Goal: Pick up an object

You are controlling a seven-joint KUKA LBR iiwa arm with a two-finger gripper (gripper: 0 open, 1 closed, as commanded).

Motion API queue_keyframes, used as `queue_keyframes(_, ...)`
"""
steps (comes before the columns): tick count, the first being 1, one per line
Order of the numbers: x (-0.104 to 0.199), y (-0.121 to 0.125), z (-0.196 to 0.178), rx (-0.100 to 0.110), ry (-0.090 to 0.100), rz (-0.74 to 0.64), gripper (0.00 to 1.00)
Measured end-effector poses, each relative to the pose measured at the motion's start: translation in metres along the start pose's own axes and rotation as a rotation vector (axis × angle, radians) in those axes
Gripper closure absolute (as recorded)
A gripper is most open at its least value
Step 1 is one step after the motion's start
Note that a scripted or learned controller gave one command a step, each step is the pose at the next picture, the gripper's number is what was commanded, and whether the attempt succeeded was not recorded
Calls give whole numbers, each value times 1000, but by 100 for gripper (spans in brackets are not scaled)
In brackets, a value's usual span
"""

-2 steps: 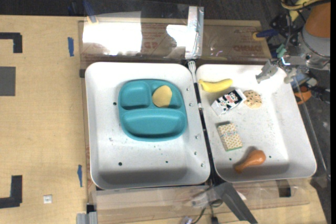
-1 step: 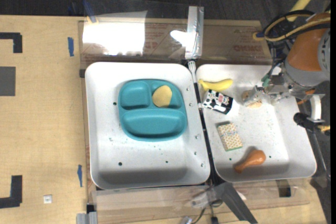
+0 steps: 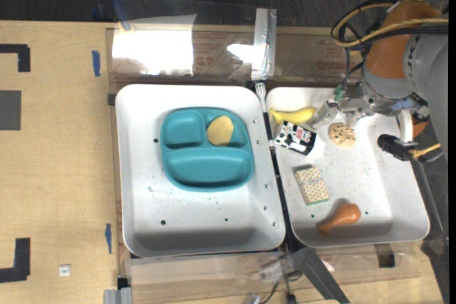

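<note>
Honestly can't tell the gripper state above the cookie; banana beside the cookie looks light, soft, best pinched mid-body.

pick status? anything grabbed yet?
Done: the gripper is over the top of the right bin, close to the banana and cookie. In hand: nothing visibly between its fingers. Left: grasp and lift; the patterned card and brown pear-shaped toy also lie there untouched.
</note>
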State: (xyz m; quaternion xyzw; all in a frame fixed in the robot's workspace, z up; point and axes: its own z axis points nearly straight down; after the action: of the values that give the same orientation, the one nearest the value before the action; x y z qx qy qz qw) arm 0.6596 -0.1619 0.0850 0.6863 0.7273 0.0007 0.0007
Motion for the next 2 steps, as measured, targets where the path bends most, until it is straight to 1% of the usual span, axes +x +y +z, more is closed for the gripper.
queue_keyframes(1,0,-7,0,2,0,-347,0)
queue_keyframes(2,-23,-41,-47,3,1,-159,0)
